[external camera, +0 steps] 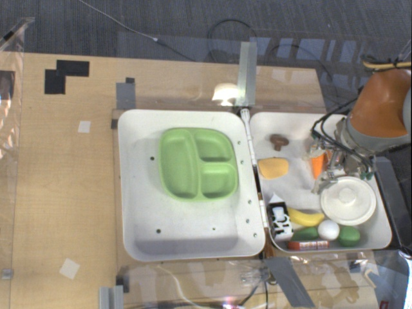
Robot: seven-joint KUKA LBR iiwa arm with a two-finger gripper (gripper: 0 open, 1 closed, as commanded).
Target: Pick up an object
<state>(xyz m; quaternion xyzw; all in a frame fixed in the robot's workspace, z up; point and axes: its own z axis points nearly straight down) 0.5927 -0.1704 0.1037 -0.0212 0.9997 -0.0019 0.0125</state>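
Note:
The right bin (293,126) holds several small items. An orange carrot-like piece (317,165) stands near its middle right, and my gripper (326,177) hangs right beside it, low over the bin floor. Just below the gripper sits a round white bowl (348,201). A yellow-orange wedge (273,168) and a brown mushroom-like piece (278,141) lie to the left of the gripper. Along the bin's front lie a banana (306,217), a white ball (328,230), a green piece (349,235) and a black-and-white carton (279,219).
The left bin (138,224) carries a green divided plate (197,163). A metal post (247,76) rises behind the wall between the bins. The arm's orange band (386,105) and cables (328,131) overhang the right bin's back right corner.

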